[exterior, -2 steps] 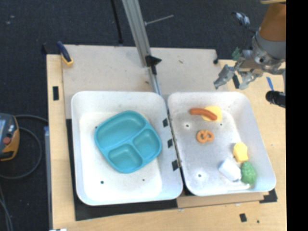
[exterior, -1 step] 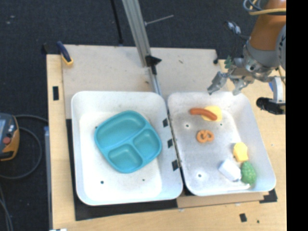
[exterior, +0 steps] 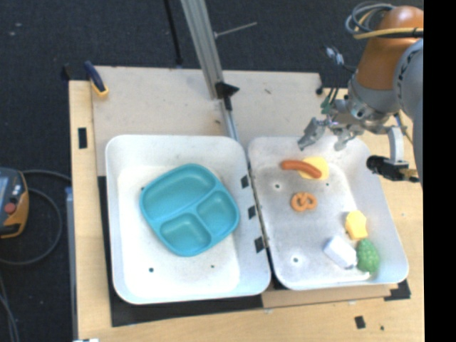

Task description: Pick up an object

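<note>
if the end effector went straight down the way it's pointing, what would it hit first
Probably the hot dog at the far end of the right bin, or the bin floor just beside it. The end effector hangs spread open above that end, but depth is hard to judge from this slanted view.

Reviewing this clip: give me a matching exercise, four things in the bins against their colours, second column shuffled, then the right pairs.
Things:
1. divided plate
2. pretzel
3. block
4. bumpy item at the right bin's near corner

Colours:
A. yellow
B. green
C. turquoise
D. orange

Pairs: 1-C, 2-D, 3-A, 4-B
</note>
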You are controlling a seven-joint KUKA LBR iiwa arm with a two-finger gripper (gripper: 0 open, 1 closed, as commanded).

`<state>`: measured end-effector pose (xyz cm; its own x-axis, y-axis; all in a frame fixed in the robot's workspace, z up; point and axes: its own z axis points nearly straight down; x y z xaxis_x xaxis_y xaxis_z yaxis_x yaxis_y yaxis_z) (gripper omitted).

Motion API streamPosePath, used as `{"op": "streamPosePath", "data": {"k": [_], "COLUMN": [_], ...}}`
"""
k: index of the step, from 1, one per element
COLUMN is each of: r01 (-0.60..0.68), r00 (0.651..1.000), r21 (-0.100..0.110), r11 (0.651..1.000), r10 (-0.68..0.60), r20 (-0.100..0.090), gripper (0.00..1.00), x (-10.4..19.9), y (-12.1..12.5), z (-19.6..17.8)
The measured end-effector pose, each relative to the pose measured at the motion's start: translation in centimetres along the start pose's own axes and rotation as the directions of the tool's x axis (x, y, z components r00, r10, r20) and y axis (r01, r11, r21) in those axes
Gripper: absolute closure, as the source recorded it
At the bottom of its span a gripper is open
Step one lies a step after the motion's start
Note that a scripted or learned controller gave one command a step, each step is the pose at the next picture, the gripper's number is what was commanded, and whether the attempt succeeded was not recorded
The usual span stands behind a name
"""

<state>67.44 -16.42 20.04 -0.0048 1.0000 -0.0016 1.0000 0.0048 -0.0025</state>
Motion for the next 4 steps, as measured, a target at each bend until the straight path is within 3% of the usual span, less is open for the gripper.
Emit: {"op": "streamPosePath", "data": {"k": [1,2,3,4], "r01": [-0.003,-0.001,-0.001,-0.001], "r00": [1.000,1.000,1.000,1.000], "r21": [-0.002,-0.007,-0.009,-0.003], "r11": [1.000,1.000,1.000,1.000], "r10": [0.003,0.001,0.001,0.001], "r20": [0.001,0.003,0.000,0.001], "gripper": [0.00,1.00,1.00,1.00], "x": [-0.1,-0.2,-0.3,-0.4], "y": [-0.2,-0.1,0.0,0.0], "z": [4.2,2.7,-1.7,-0.6]}}
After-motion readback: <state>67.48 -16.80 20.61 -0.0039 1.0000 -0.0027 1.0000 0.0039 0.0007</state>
